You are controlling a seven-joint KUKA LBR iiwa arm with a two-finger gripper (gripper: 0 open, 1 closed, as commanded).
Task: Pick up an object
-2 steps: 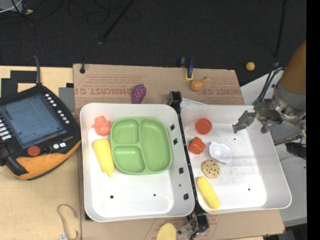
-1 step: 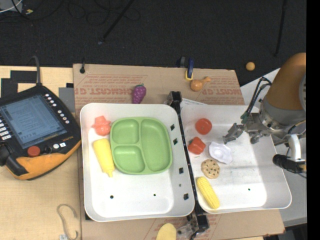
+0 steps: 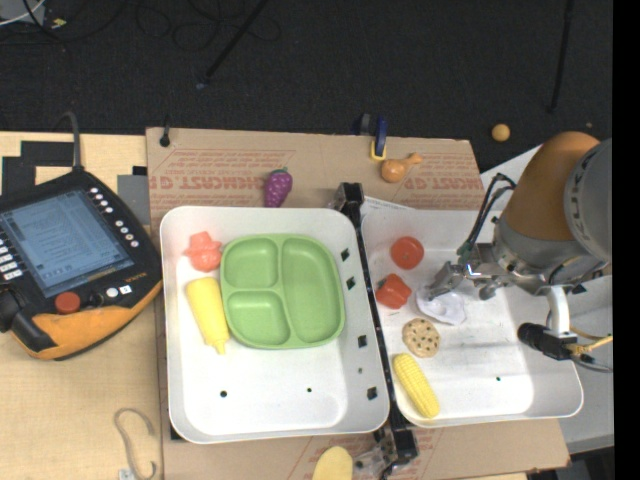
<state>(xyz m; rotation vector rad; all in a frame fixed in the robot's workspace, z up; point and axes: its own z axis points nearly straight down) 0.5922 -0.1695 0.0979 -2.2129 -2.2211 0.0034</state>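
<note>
1. Hovering low in the right bin (image 3: 560,393), the end effector (image 3: 447,293) sits over a pale crumpled object (image 3: 449,310); whether its grip is open or closed, I cannot tell.
2. Nearby lie a cookie (image 3: 422,338), a red piece (image 3: 393,291) and corn (image 3: 416,385).
3. Descending squarely over one item, clear of neighbours, seems wisest.

A single fixed camera sits above the table (image 3: 90,408) and looks down at a slant, facing toward twelve o'clock, where dark floor fills the far strip. It stands far enough off to take in both white bins whole: the left bin (image 3: 262,408) at centre, the right bin (image 3: 490,393) toward three o'clock, where the arm (image 3: 555,208) enters
</note>
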